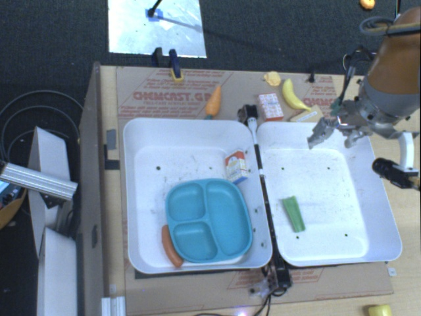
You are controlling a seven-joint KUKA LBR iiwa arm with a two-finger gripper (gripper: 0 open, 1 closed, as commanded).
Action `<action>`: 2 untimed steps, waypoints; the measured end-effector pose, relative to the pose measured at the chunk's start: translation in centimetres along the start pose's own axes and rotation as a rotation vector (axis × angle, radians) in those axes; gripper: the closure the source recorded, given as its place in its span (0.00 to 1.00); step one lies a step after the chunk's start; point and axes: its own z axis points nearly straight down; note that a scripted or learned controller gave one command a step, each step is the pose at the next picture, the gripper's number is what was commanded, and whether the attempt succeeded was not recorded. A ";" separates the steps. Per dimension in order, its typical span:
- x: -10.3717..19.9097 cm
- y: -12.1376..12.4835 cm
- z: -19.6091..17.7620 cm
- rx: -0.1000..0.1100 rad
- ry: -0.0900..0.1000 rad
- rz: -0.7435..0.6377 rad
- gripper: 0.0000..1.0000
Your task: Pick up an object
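Note:
A green flat block (293, 214) lies in the right bin (368, 242), near its left side. The left bin (141, 176) holds a blue divided plate (208, 220), an orange sausage (171, 245) by the plate's lower left, and a small red-and-white carton (236, 166) at the plate's upper right. My gripper (335, 134) hangs over the far edge of the right bin, well above and to the right of the green block. Its two fingers stand apart, open, with nothing between them.
On the board behind the bins lie a carrot (213, 101), a small patterned box (270, 106), a banana (292, 96) and a yellow scrap (272, 78). A black bar (258, 157) runs between the bins. Blue clamps (166, 58) stand at the far edge.

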 end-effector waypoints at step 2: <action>1.6 -7.8 17.4 0.012 0.002 0.003 0.00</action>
